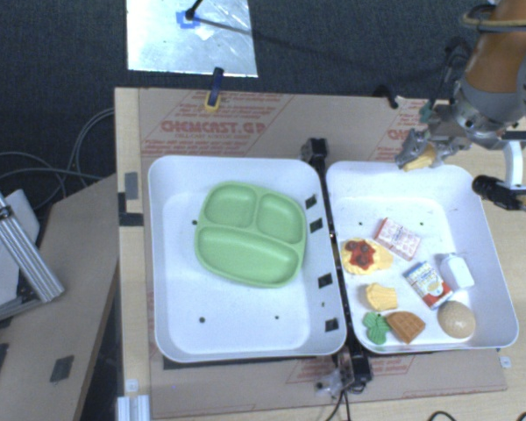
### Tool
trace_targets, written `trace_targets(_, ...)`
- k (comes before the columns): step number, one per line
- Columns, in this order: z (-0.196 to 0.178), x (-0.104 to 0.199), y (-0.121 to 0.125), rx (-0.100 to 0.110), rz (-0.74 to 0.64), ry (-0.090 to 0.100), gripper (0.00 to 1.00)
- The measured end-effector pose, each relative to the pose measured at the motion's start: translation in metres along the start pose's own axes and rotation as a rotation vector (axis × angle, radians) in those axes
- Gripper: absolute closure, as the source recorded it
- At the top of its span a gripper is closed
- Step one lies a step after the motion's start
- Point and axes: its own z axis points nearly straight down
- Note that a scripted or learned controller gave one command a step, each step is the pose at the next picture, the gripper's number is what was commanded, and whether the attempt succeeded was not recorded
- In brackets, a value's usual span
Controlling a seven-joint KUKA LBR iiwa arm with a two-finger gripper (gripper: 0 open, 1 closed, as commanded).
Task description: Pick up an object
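My gripper (418, 153) hangs over the far rim of the right bin (486, 226), at its back left corner. A small yellow toy piece (424, 158) shows between the fingers, lifted off the bin floor. Several toy foods lie in the right bin: a yellow slice with red topping (366, 255), a pink-and-white packet (397, 237), a small carton (425, 282), a yellow wedge (381, 296), a green floret (376, 326), a brown biscuit (407, 326) and a beige egg (457, 318).
The left bin (171, 235) holds a green divided plate (250, 233). Black clips (317, 226) line the seam between the bins. A silvery sheet (191, 24) lies beyond the bench, and an aluminium frame (13, 235) stands at the left.
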Motion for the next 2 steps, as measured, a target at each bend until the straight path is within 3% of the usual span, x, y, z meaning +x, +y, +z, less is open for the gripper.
trace_targets(1, -0.009, 0.03, -0.035, 0.003, 0.0, 0.0, 1.0)
trace_targets(2, 0.005, 0.062, -0.075, 0.004, 0.0, 0.001, 1.0)
